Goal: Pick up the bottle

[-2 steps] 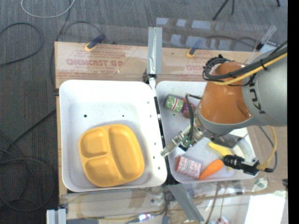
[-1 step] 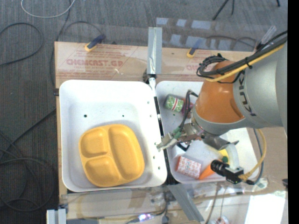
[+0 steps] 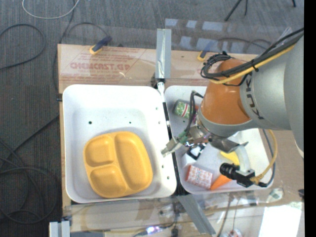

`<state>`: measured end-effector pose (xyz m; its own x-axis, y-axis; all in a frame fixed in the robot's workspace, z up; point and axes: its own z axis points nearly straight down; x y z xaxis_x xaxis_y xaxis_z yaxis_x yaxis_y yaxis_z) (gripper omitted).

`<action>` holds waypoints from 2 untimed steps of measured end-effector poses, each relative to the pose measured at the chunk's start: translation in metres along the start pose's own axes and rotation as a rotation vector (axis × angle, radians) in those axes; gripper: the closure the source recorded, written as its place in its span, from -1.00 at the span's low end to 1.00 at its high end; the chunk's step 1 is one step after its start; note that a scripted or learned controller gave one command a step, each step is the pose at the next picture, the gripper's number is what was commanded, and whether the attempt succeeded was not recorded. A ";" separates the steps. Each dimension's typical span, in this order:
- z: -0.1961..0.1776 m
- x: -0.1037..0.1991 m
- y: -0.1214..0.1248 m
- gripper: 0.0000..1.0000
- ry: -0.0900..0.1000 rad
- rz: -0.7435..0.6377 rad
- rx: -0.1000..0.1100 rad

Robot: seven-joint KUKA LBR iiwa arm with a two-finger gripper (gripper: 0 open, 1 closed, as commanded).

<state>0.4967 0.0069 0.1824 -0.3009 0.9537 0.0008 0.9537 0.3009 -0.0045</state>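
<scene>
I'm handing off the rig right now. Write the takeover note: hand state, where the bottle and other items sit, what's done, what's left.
Hand: low over the left side of the right bin, under the orange wrist; nothing visibly held.
Bottle: looks like the green-labelled item in the right bin's upper left corner, partly hidden by the arm; not picked up.
Also in the right bin: a red-patterned packet and an orange piece near the front.
Left bin: holds a yellow divided tray.
Done: no grasp evident. Left: grasp the bottle and lift it.

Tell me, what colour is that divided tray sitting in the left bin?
Yellow all over. The tray has three compartments and shows clearly in the camera view, lying in the left bin.
</scene>
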 end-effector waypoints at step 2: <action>0.049 0.102 0.017 -1.00 0.001 -0.128 0.002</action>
<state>0.4817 0.1089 0.1330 -0.4201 0.9075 0.0023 0.9075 0.4201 -0.0065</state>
